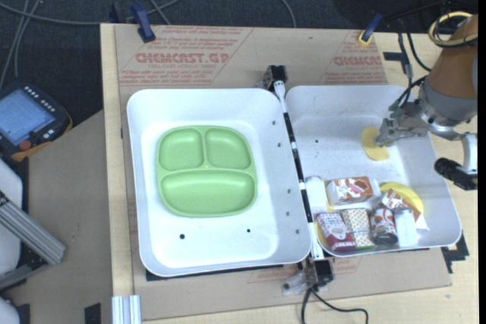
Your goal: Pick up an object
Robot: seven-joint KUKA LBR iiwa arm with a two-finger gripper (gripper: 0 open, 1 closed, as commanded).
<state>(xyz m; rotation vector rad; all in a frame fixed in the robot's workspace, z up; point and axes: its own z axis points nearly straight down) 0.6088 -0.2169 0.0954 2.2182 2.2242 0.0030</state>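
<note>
Packets: a bunch of snack packets (357, 222) is crammed into the near corner of the right bin (334, 114), mostly red and white wrappers, touching each other.
Banana: a yellow banana (405, 196) is tucked at the right end of that pile, right against the packets.
Left bin: the left bin (144, 163) has a green divided plate (206, 171) sitting flat in the middle, three sections.
Yellow piece: a small pale yellow thing (374, 145) lies flat on the right bin's floor, farther back and well apart from the pile.
Pincer: the pincer (389, 131) is down low right at the far edge of that yellow piece, looks like it's touching it or just above. Honestly can't tell if it's open or closed, too small and blurry.
Arm: the arm (449, 87) comes in from the right over the bin.
Counter: the counter (228, 57) behind both bins is a brown board with red print.
</note>
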